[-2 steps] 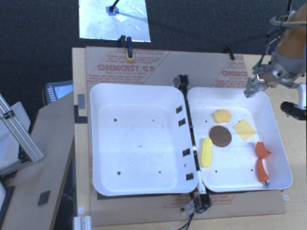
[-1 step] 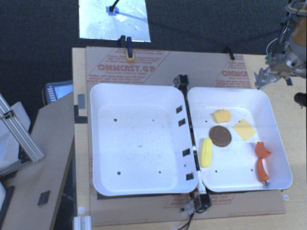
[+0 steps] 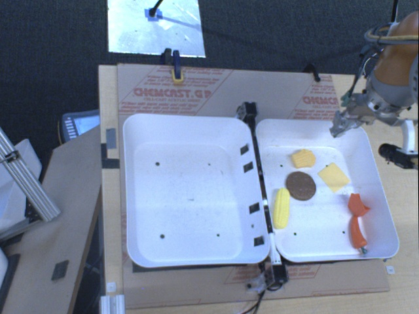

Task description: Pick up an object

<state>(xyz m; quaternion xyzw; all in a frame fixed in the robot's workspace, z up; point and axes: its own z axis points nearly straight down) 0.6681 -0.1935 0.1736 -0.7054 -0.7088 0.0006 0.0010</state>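
The right bin (image 3: 376,175) holds several small food toys. A yellow corn cob (image 3: 281,208) lies near its left wall. A brown round patty (image 3: 301,186) sits in the middle, with a small yellow-orange chunk (image 3: 303,157) behind it and a pale yellow cheese wedge (image 3: 334,176) to its right. An orange carrot (image 3: 357,221) lies along the right wall. My gripper (image 3: 340,127) hangs over the bin's far right corner, above and apart from all the toys, with nothing seen in it.
The left bin (image 3: 131,175) stands beside the right one, joined by a black clip strip (image 3: 255,175). Both rest on a cardboard sheet (image 3: 216,87). A shiny metal plate (image 3: 155,17) lies behind the bench.
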